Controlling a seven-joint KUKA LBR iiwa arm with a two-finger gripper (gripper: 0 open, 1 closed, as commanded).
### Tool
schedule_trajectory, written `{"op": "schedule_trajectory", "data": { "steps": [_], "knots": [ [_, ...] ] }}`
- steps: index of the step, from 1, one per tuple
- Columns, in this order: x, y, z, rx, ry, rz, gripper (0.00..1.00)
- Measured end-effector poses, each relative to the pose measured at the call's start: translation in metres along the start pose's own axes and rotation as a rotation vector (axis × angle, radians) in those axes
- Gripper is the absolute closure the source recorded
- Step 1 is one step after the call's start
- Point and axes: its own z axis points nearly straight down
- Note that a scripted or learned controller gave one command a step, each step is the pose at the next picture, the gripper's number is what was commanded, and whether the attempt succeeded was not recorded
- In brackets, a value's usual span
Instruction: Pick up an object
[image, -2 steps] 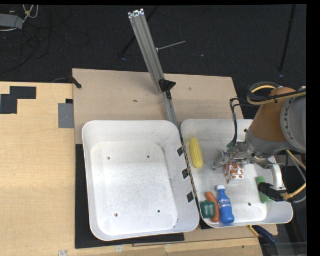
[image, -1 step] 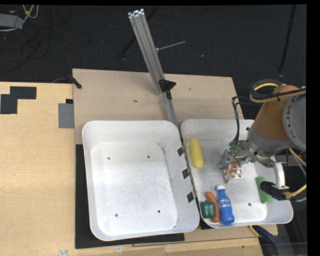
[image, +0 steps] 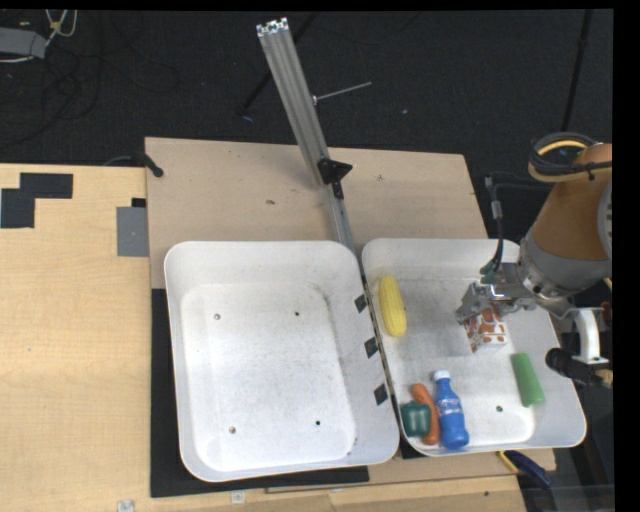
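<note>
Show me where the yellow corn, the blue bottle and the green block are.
yellow corn (image: 392, 305): camera view, middle of the cob.
blue bottle (image: 452, 415): camera view, on its body.
green block (image: 528, 379): camera view, its centre.

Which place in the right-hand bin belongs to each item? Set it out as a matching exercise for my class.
Items:
1. corn cob
2. blue bottle
3. green block
4. robot hand

Places:
A. near the bin's right edge
B. along the bin's left wall
C. above the bin's middle right part
D. at the bin's front edge, beside an orange and green piece

Pairs: 1-B, 2-D, 3-A, 4-C
</note>
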Motion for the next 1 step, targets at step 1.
{"op": "schedule_trajectory", "data": {
  "steps": [1],
  "knots": [
    [0.0042,0.0093,-0.0489,0.000,0.000,-0.009,1.00]
  ]
}}
